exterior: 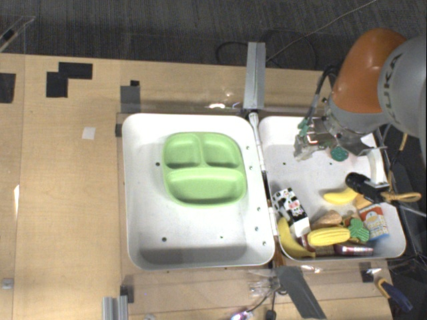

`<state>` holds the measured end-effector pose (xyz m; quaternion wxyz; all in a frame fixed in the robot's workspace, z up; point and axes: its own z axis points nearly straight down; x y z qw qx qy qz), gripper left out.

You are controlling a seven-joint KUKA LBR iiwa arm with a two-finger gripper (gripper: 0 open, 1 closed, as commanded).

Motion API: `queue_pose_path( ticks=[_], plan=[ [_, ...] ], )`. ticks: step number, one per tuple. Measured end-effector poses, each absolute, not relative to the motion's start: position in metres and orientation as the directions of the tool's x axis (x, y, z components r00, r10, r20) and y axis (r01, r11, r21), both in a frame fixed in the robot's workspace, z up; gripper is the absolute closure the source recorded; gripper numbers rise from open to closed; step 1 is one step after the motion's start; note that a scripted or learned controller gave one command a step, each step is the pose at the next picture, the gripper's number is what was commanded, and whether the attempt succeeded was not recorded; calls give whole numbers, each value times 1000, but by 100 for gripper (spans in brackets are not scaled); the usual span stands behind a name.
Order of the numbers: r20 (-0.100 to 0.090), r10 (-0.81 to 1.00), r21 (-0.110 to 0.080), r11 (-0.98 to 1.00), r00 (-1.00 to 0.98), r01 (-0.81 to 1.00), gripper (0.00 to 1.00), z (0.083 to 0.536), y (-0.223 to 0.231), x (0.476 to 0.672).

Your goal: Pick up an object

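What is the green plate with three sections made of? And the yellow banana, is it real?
The green three-section plate looks like moulded plastic: even colour, soft matte sheen, rounded dividers. The small yellow banana is probably a plastic toy, since it looks smooth and uniformly bright, though the view is too coarse to be sure.

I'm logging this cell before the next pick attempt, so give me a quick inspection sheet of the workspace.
Surface: wooden bench bearing left bin and right bin.
Job's things: banana, corn cob, cow-print toy, other small items heaped at right bin's near end.
Clutter: green divided tray in left bin.
Hand: hand above right bin's far end; nothing seen held.
Cables: black cable on floor.
Surroundings: dark carpet.
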<state>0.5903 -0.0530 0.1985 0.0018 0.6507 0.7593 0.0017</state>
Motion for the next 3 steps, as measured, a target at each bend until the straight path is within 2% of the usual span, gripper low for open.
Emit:
queue_pose_path(
  ticks=[1, 2, 3],
  plan=[
    [-1, 988, 5, 153, -153, 988, 0, 199, -53, 590],
    [-4, 978, 10, 207, -207, 978, 0, 92, -110, 549],
    [-9, 978, 26, 211, -211, 977, 0, 93, -96, 495]
  ],
)
